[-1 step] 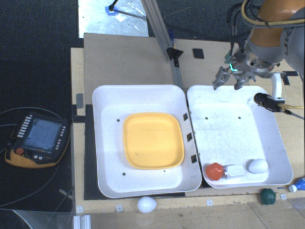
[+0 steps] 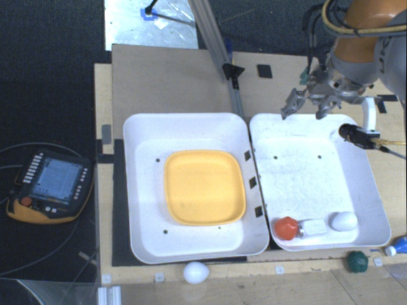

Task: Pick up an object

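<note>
Objects for the picking sit in a little row along the near wall of the right bin [image 2: 375, 189]: a red-orange ball [image 2: 286, 228], a small white block [image 2: 313, 227] touching it, and a white egg-shaped piece [image 2: 344, 221] just beside that. All three lie well below the claw [image 2: 308, 105] in this view, at the opposite end of the bin from it. And the claw hangs up over the bin's far rim, fingers spread apart, nothing between them, so it is open and empty-handed. A long way across the bin floor separates it from any of them!

Off to the claw's left, the other bin [image 2: 137, 189] carries a yellow square plate [image 2: 205, 187], lying flat.

Now the trouble spots. That trio is packed tight against the wall, so a descent there could put one finger on the rim, or straddle two pieces and squeeze neither. The ball and the egg look round and smooth; a slightly off-centre close would probably squirt them sideways. A black fitting [image 2: 356, 134] pokes in at the bin's right rim, close by the claw, and a careless sweep could clip it.
</note>
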`<action>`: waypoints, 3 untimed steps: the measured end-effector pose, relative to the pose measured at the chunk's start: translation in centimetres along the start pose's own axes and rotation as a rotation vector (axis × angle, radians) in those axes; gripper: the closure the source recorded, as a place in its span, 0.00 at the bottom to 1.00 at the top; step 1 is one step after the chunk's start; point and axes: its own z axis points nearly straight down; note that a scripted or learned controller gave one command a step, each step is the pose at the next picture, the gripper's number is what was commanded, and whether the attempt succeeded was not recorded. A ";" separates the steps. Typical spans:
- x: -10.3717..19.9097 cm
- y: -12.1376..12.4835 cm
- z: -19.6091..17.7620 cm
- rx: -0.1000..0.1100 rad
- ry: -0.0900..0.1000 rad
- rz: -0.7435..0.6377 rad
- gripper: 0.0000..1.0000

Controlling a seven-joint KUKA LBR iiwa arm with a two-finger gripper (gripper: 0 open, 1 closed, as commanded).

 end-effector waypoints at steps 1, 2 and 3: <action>-0.3 0.5 4.4 0.003 0.000 0.000 0.00; -0.9 -0.2 9.2 0.004 0.000 0.001 0.00; -1.6 -0.2 13.6 0.004 0.000 0.001 0.00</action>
